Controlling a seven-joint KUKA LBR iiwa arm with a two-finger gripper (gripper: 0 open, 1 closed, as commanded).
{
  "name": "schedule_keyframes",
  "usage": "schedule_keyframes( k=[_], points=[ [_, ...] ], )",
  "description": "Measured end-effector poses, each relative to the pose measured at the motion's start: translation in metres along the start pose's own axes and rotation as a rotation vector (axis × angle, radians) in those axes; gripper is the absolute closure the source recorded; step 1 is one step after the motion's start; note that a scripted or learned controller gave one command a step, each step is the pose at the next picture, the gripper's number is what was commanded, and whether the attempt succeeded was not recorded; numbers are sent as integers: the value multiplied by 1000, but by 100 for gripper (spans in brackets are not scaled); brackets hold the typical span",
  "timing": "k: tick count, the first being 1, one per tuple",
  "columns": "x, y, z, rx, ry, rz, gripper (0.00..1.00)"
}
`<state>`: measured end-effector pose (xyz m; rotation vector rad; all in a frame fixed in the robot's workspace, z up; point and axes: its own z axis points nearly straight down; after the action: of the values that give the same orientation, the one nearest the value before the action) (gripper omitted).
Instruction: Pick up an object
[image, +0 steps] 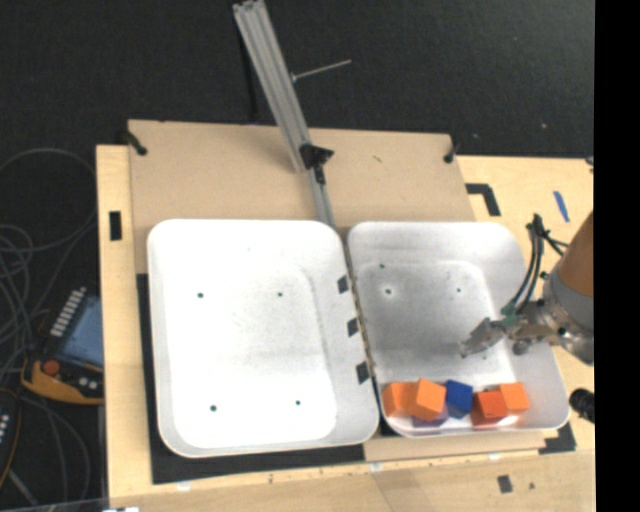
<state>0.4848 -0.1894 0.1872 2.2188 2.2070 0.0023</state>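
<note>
Gripper (480, 340) hovers over the right bin (420, 250), jaws apparently parted, holding nothing; it should descend squarely over one orange block (490, 405).

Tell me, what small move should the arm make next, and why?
Probably ease toward the near wall of the right bin and lower. The end effector hangs over bare floor, while the blocks, among them an orange block and a blue block, sit bunched along that wall, nearer the camera.
</note>
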Motion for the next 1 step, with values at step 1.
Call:
schedule_keyframes(
  k=[1],
  points=[
    [5, 0, 5, 6, 6, -2, 0]
  ],
)
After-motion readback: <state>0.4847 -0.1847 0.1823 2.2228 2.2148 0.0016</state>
